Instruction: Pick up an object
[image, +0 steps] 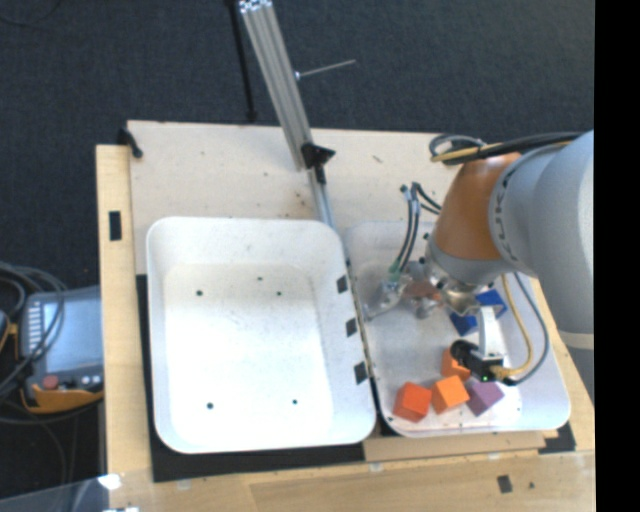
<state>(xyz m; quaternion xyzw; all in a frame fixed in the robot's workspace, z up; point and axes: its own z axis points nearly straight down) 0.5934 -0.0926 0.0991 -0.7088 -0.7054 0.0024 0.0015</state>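
Note:
My gripper hangs low over the upper middle of the right bin, beneath the orange wrist band. Several small blocks lie in that bin's near part: an orange block, a second orange block beside it, and a purple block to their right. A blue block lies just right of the gripper, partly under the arm's cables. A small reddish-brown patch shows at the gripper, but I cannot make out what it is.
The left bin lies alongside the right one, the two rims meeting at a ridge. A slanted metal post rises behind the bins. Cables and a white and black fitting hang from the wrist over the blocks.

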